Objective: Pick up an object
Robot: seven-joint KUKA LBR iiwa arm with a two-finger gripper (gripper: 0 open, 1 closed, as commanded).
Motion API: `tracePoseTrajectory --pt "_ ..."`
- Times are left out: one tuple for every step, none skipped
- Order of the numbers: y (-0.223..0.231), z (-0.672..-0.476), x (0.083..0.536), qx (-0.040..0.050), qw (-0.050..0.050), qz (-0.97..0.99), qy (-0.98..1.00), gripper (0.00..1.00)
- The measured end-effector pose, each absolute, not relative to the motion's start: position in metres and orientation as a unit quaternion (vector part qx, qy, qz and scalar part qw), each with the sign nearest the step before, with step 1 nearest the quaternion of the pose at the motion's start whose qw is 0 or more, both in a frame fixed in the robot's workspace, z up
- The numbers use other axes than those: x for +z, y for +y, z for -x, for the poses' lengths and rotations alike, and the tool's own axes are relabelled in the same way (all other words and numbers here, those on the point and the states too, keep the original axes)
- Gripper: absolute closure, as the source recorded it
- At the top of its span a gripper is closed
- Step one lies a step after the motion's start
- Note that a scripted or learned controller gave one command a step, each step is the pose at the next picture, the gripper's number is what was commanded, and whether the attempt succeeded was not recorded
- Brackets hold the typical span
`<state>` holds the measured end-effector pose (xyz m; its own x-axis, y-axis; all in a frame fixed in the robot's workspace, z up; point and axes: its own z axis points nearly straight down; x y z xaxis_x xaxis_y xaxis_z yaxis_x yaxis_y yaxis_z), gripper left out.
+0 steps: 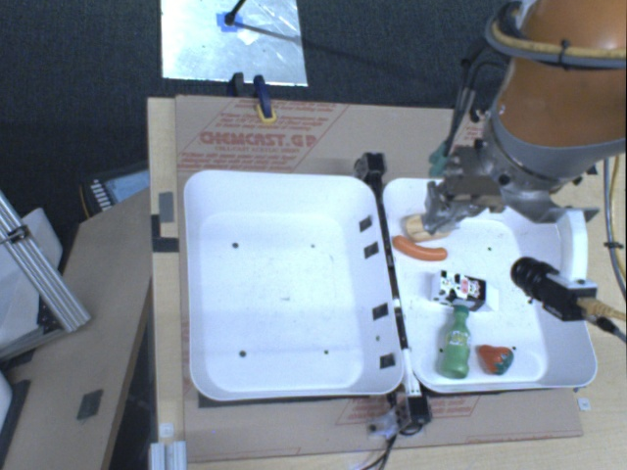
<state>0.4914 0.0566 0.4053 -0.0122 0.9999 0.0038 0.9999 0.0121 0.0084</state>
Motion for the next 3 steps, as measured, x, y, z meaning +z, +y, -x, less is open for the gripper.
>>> tracePoseTrajectory --pt "0.100 -0.487 0.473 0.0046 0.002 -0.704 0.710 1.00" --pt "0.125 -0.487 0.508 0.0029 0.001 -0.705 0.709 1.00" --pt "0.135 -0.493 0.536 0.0024 0.001 -0.705 0.709 1.00"
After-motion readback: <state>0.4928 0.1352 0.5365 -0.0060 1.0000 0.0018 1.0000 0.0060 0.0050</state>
